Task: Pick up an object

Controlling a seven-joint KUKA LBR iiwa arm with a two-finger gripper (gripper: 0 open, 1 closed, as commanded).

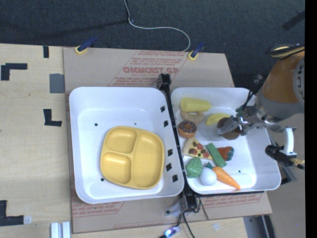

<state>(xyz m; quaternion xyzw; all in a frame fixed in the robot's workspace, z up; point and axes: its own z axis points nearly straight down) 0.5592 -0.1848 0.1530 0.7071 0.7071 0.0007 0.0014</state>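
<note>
Reaching in from the right over the right bin [247,94], with the gripper [230,127] hanging low just beside a small yellow piece [216,118] near the bin's middle. Showing only a dark, blurred lump at the tip — cannot tell from this whether the fingers are apart or together, or whether anything is caught between them. Sitting side by side on the counter [29,148], two shallow white bins, resting on a sheet of brown cardboard [148,66] clipped at its far edge. Lying in the left bin [84,103], a yellow divided plate [132,156] with three compartments, a little toward the near side. Crowding the left half of the right bin, a heap of toy food: a yellow corn-like piece [194,104] at the far end, a pale bun-shaped piece [194,117] touching it, a brown doughnut [187,128] just near of that, then a pizza slice [192,148]. Lying beside the pizza, a green stick [216,154] with a red-orange piece [226,152] touching its right side. Resting at the near end — a green broccoli-like lump [193,167], a white egg [208,177] and an orange carrot [227,177], all close together. Trailing across the dark floor beyond the counter, a thin white cable [148,26].
</note>
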